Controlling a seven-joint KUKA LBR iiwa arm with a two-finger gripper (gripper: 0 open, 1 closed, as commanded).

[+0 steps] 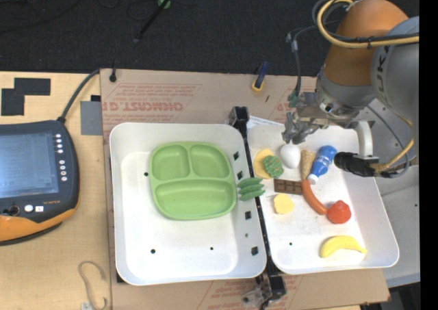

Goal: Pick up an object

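so the gripper [295, 135] hangs over the back of the right bin [383, 233] with the white egg [290, 156] just below and in front of it, practically touching, though honestly I can't tell how it's set from this angle.

A grey robot arm [404, 62] with smooth rounded casings carries a broad orange band [359, 24] above its wrist. Yellow and dark cables [328, 18] loop around that band. Below it, a dark metal pincer [295, 134] with small fittings, its details possibly blurred by shadow.
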